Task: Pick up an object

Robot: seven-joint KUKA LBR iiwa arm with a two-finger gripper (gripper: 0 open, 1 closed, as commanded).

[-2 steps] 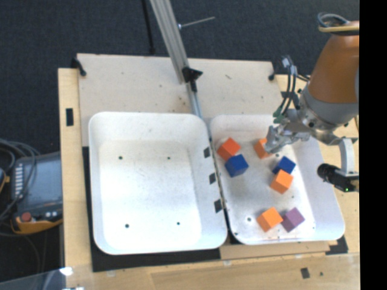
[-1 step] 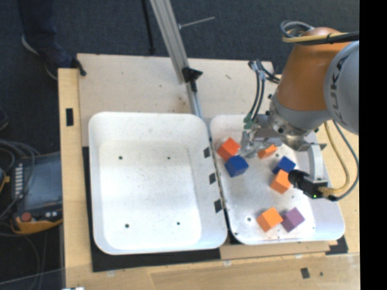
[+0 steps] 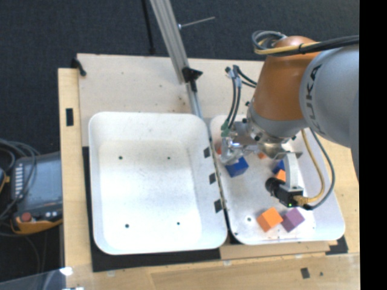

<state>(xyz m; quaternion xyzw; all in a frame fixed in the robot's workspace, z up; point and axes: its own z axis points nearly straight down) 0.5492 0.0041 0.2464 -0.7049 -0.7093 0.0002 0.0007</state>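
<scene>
The arm (image 3: 314, 89) reaches in from the right, its orange band and grey wrist hanging over the right bin (image 3: 320, 228) and hiding much of that bin's far half. Below the wrist the gripper (image 3: 230, 153) sits low at the bin's left side, close to the wall shared with the left bin (image 3: 151, 180). A blue block (image 3: 236, 165) lies directly at the gripper's tip, touching it or nearly so; whether the block is actually pinched there cannot be told from this slanted view (the metal parts blur together above it), and the gripper's state is likewise unclear.

Nearer the front of the right bin, an orange block (image 3: 270, 219) and a purple block (image 3: 293, 220) rest side by side, just beside each other on the white floor. A second small blue and orange piece (image 3: 279, 175) peeks out beside the black fitting (image 3: 284, 192) that hangs from the wrist, with a green light on it. Cables (image 3: 320, 162) loop from the arm down along the bin's right side.

The left bin's floor shows a few dark specks. A slanted aluminium post (image 3: 172, 41) rises from the table (image 3: 121, 83) behind the two bins, and a pendant (image 3: 33, 192) with cables sits off the table's left edge.
</scene>
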